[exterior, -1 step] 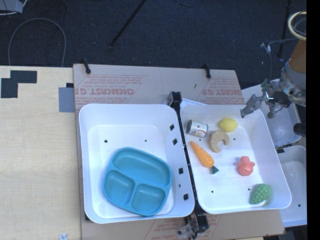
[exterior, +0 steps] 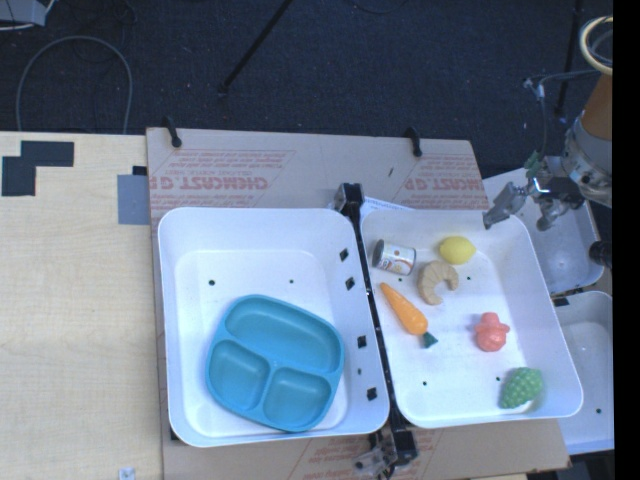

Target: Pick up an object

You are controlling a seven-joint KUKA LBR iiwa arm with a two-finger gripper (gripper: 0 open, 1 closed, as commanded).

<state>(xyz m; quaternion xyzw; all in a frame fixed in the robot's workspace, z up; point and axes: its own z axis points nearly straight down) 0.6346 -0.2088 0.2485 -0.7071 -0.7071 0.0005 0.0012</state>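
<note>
Up at the right bin's [exterior: 535,268] far corner, the pincer [exterior: 522,206] hangs open, gripping nothing.

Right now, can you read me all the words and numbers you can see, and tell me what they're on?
"CHEMCAST GP", red, upside down from this view, on the cardboard behind the left bin.
The same red print, partly cut off, on the cardboard behind the right bin.
Red print on the cardboard at the front edge: too cut off to read.
Label on the little can: too small and blurred to read.
</note>
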